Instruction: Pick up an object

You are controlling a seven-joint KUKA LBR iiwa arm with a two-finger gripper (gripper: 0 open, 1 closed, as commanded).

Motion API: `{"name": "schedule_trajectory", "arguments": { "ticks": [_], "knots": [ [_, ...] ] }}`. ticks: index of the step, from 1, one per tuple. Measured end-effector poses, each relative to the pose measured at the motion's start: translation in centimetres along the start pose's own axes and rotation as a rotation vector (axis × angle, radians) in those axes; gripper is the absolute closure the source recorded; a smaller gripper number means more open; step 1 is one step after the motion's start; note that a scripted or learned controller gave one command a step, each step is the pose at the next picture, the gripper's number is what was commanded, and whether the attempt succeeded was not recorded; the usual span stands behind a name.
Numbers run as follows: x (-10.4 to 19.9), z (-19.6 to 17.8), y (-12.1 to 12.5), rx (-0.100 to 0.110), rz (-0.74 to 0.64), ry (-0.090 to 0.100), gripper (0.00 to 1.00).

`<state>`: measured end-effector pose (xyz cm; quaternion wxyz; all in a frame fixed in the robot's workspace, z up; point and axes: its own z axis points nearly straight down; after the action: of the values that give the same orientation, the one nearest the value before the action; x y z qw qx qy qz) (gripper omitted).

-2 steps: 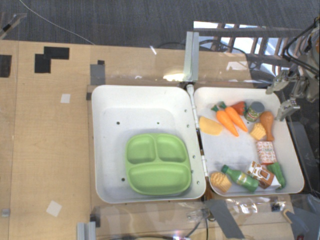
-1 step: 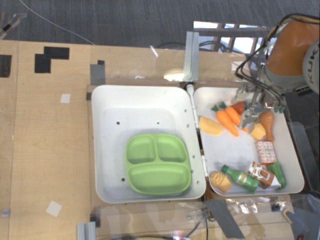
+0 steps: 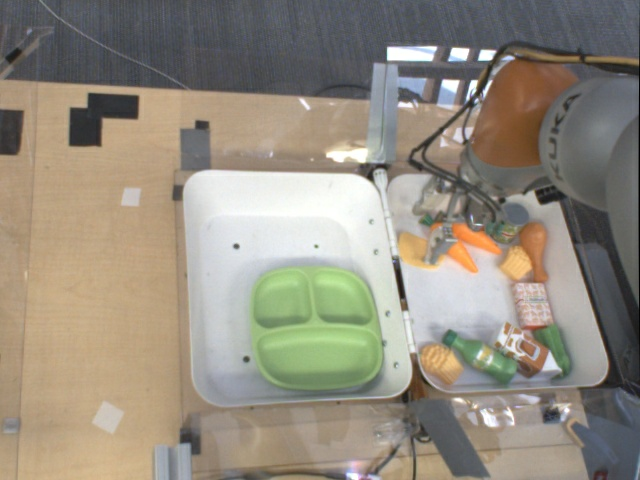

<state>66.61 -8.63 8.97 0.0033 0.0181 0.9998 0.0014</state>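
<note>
Here the gripper (image 3: 437,240) hangs low in the right bin (image 3: 590,353), just beside the orange carrot (image 3: 470,240); its grip state I cannot tell.

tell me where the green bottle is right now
The green bottle lies in the right bin, near its front edge in the camera view, between a tan bread-like piece and a small carton.

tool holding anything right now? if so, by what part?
Cannot tell. The tool is down among the toy food in the right bin, at the orange carrot and a yellow piece, but no hold is visible.
</note>
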Motion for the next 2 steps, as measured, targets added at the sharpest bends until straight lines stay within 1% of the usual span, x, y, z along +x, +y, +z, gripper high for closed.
{"name": "schedule_trajectory", "arguments": {
  "ticks": [1,2],
  "knots": [
    [5.7,0.0,-1.3,0.003,-0.050,-0.006,0.00],
    [5.2,-1.5,-1.3,0.008,-0.055,-0.025,1.00]
  ]
}}
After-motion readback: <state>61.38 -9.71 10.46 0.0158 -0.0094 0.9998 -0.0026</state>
